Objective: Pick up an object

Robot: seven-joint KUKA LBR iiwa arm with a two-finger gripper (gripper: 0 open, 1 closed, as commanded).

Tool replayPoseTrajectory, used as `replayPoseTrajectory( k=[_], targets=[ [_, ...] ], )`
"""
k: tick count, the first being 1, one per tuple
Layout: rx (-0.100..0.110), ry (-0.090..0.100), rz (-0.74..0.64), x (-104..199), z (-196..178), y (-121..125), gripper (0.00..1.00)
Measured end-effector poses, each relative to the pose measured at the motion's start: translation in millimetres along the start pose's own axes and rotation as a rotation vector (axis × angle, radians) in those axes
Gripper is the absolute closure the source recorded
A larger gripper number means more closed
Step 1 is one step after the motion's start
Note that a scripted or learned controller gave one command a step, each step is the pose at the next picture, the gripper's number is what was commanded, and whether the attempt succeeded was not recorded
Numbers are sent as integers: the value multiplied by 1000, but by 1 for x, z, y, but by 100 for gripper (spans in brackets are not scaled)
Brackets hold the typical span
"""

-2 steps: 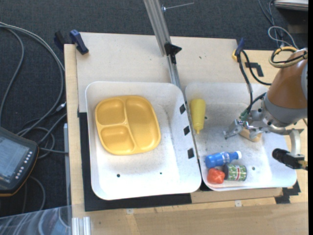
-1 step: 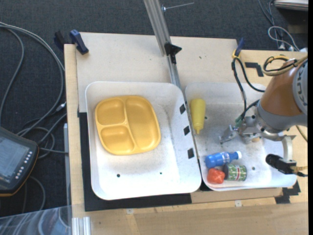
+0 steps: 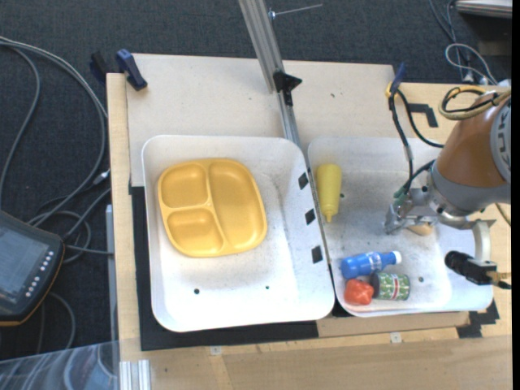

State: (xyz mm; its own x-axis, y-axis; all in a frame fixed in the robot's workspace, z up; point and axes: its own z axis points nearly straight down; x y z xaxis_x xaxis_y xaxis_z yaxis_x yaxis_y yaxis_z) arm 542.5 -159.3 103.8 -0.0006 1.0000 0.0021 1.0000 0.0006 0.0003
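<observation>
My gripper (image 3: 401,218) is low in the right bin (image 3: 357,169), near its right-middle part. A small tan object (image 3: 421,228) lies right beside it, partly hidden by the wrist; whether the two touch I cannot tell. A yellow squeeze bottle (image 3: 328,189) lies at the bin's left side. Along the front edge lie a blue bottle with a white cap (image 3: 370,262), a red object (image 3: 358,292) and a green can (image 3: 392,286).
The left bin (image 3: 162,299) holds a yellow divided plate (image 3: 212,206). A metal pole (image 3: 268,47) slants down between the bins. The orange-banded arm (image 3: 475,157) comes in from the right, with cables behind it. A black part (image 3: 467,266) sticks out near the bin's right corner.
</observation>
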Motion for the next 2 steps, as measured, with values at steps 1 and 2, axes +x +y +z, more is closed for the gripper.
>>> replayPoseTrajectory(
  k=[1, 2],
  targets=[
    [-7, -4, -1, 5, -63, 4, 100],
    [-6, -4, -1, 7, -107, 6, 100]
  ],
)
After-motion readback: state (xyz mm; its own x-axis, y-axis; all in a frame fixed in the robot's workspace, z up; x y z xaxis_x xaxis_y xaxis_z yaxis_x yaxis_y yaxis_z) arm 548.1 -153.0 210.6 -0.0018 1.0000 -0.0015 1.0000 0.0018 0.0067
